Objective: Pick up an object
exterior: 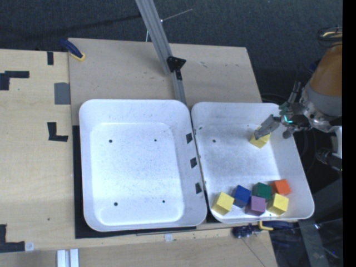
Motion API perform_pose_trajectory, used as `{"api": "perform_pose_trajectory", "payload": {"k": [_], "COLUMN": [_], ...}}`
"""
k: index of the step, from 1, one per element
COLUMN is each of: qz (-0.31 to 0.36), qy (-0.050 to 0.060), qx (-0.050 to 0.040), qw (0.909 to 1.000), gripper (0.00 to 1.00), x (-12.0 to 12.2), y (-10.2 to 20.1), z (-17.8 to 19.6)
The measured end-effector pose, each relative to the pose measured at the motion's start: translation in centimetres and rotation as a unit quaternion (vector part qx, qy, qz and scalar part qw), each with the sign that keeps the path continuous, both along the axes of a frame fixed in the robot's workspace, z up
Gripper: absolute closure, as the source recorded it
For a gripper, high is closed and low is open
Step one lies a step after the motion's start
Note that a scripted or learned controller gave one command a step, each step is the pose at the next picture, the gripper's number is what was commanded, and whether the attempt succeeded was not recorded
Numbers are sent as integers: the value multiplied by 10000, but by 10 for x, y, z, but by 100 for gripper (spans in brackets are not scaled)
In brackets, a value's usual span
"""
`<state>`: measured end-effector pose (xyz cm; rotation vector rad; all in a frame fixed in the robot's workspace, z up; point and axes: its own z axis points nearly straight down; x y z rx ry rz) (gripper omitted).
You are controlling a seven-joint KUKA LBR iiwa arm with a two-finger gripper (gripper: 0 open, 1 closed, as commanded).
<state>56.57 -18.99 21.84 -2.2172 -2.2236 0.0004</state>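
Note:
My gripper (263, 133) reaches in from the right over the upper part of the right bin (233, 121). Its tip is right at a small yellow block (258, 142), which lies just below and to the left of it. The view does not show whether the block is gripped or only touched. Along the near edge of the same bin sits a cluster of blocks: yellow (223, 202), blue (242, 195), green (261, 191), purple (257, 204), orange (282, 186) and another yellow (280, 203).
The left bin (89, 149) lies beside the right one, their rims meeting in the middle. A slanted metal bar (157, 29) runs from the top down to the bins' junction. The grey arm (327, 88) stands past the right bin's right rim.

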Motion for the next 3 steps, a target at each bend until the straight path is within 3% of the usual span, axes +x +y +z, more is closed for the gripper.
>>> {"api": "perform_pose_trajectory", "payload": {"k": [2, 3], "qz": [-7, -6], "qy": [36, 16], "qx": [2, -6], "qw": [10000, 10000], "gripper": [0, 0], "x": [-7, -8], "y": [12, 13], "z": [-113, -128]}}
